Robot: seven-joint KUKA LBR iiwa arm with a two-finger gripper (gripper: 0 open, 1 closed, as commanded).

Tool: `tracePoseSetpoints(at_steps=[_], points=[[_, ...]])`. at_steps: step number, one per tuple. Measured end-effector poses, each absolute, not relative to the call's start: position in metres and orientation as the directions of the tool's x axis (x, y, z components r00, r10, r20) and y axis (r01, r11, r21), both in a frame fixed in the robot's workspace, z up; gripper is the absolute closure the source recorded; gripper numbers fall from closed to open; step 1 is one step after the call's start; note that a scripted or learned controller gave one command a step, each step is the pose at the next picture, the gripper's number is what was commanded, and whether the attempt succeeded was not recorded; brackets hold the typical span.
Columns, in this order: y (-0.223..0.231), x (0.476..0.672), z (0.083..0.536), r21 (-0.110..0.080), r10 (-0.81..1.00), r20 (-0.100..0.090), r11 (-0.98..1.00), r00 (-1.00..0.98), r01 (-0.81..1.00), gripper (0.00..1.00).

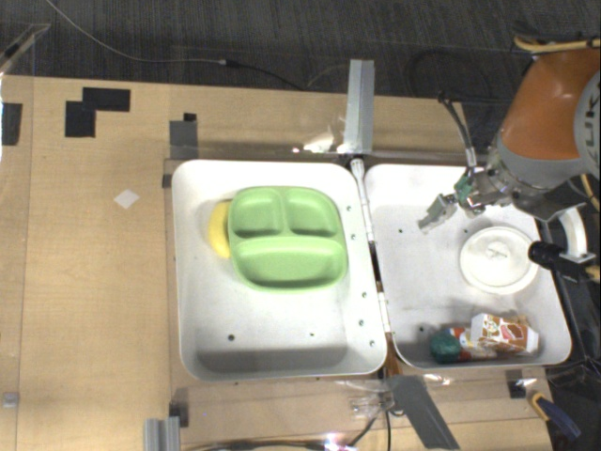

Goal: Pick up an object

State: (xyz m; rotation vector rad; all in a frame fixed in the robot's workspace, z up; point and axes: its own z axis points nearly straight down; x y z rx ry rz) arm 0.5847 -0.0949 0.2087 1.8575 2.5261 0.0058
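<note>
My gripper (449,210) hangs over the upper part of the right bin (413,280), open, with nothing between its fingers. A white round lid (498,258) lies just to its lower right. A small bottle (486,337) with a teal cap and an orange-and-white label lies on its side near the bin's front edge. In the left bin (268,332) a green divided plate (285,236) rests face up. A yellow banana (219,229) pokes out from under the plate's left edge.
A grey metal post (360,101) stands at the back where the two bins meet. The arm's orange-banded wrist (549,111) looms over the right bin's back right corner. Black cables (451,92) trail behind it.
</note>
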Motion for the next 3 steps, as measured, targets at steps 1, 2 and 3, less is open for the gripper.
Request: tracePoseSetpoints(at_steps=[1,2,3], points=[[-0.117,0.551,0.089,0.010,0.888,-0.007,0.461,-0.461,0.888,0.00],[-0.117,0.554,0.102,0.019,0.888,-0.014,0.459,-0.459,0.888,1.00],[-0.117,0.554,0.102,0.019,0.888,-0.014,0.459,-0.459,0.888,0.00]])
